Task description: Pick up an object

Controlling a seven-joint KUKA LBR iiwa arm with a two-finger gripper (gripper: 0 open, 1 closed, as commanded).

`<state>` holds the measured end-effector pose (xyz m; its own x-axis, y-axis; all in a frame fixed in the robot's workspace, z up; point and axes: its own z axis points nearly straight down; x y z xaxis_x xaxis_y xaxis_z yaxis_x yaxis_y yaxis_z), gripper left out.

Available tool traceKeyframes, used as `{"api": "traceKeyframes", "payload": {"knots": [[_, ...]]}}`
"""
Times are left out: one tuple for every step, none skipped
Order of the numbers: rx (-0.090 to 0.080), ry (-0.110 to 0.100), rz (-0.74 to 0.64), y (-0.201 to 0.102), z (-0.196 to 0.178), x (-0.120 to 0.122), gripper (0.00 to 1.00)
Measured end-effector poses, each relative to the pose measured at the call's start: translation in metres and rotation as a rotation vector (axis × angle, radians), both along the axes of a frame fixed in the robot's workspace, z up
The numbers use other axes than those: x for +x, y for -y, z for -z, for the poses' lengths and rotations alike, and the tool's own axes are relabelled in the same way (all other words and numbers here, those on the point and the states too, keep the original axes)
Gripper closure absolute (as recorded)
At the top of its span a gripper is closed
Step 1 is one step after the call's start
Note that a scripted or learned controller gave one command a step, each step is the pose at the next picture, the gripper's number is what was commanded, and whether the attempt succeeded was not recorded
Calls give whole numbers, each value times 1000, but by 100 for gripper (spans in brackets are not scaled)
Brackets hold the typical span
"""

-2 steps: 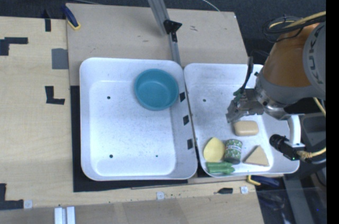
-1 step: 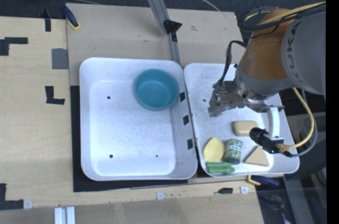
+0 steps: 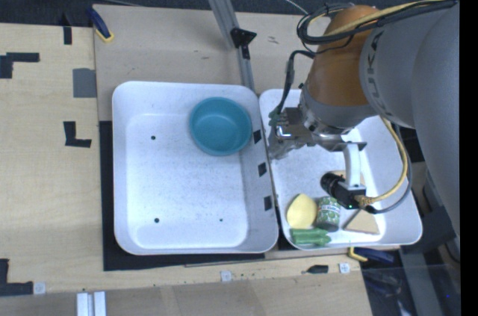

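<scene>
The arm (image 3: 388,68) reaches in from the right and hangs over the right bin (image 3: 399,228), its orange band and grey wrist covering most of the bin's upper half. The gripper (image 3: 282,137) sits at the bin's left wall, close to the divide between the two bins. Whether it is open or closed cannot be told from this angle, and nothing can be seen held in it.

The loose things lie together in the near end of the right bin, well below the gripper. A yellow lemon (image 3: 301,211) rests near the left wall, its long axis running from upper right to lower left. Just beside it on the right is a small dark green can (image 3: 328,214); which way it points is hard to tell. A green pepper (image 3: 310,237) lies below both, along the bin's near edge, its long axis running left to right. A tan wedge (image 3: 364,222) lies to the right of the can, its wide side toward the near edge.

In the left bin (image 3: 142,225) a blue bowl (image 3: 220,125) sits upright in the far right corner, mouth up.
</scene>
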<state>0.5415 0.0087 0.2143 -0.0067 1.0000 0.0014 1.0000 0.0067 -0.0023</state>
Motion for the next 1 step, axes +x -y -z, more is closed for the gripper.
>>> {"api": "traceKeyframes", "payload": {"knots": [[0, 1, 0, -44, -11, 10, 100]]}}
